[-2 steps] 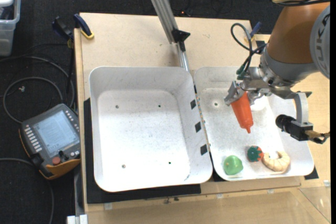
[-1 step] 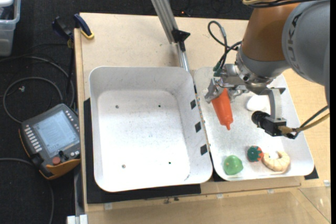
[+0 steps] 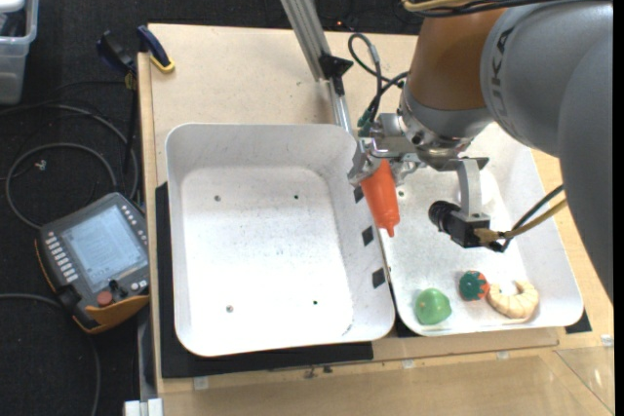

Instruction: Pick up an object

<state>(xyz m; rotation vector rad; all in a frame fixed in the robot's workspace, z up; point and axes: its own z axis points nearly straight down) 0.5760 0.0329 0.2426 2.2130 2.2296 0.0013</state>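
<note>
My gripper (image 3: pixel 374 167) hangs over the seam between the two white bins, below the arm's orange band. It is shut on the upper end of an orange carrot-shaped object (image 3: pixel 383 200), which points down and slightly right, lifted above the right bin's (image 3: pixel 546 209) left rim. In the right bin's near corner lie a green ball (image 3: pixel 433 306), a small teal and red ball (image 3: pixel 473 285) and a cream curved object (image 3: pixel 514 300).
The left bin (image 3: pixel 195 151) sits beside the gripper on its left. A black fitting on a cable (image 3: pixel 461 223) hangs from the arm over the right bin. A metal rail (image 3: pixel 298 5) slants in from the back. A teach pendant (image 3: pixel 96 258) lies on the floor at left.
</note>
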